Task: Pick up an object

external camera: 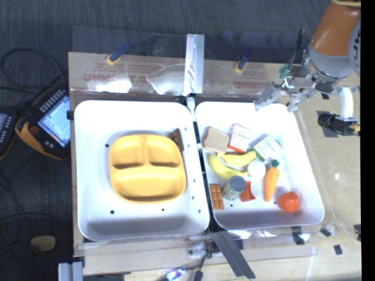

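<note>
The right bin (307, 174) holds a pile of toy food. In it lie a bread slice (215, 139), a red and white carton (240, 136), a banana (230, 163), a green and white packet (267, 147), a carrot (270, 182), an orange ball (288, 201), a small can (235, 185) and a waffle piece (216, 196). My gripper (282, 99) hangs above the far right corner of this bin, beyond the pile. It is open, its fingers (266, 98) spread wide with nothing between them.
The left bin (88, 174) carries a yellow divided plate (147, 167) and a small brown piece (176, 137) at its far right. A metal divider (194, 63) stands behind the bins. A teach pendant (50, 124) and cables lie on the floor to the left.
</note>
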`<action>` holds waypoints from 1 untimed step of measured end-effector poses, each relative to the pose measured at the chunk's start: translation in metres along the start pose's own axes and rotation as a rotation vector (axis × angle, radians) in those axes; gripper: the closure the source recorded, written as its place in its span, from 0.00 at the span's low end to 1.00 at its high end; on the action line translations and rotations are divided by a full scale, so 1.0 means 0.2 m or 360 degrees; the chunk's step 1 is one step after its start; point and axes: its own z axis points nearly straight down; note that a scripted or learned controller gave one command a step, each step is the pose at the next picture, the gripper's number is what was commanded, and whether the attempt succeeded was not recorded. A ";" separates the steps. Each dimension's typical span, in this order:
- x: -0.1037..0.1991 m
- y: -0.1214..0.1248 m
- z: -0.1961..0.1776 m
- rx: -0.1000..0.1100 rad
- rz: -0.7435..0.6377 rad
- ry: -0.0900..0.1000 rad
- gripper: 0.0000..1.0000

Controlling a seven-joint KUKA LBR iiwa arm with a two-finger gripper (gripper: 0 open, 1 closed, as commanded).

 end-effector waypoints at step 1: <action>0.03 -0.16 0.46 0.0003 0.0180 -0.0004 0.00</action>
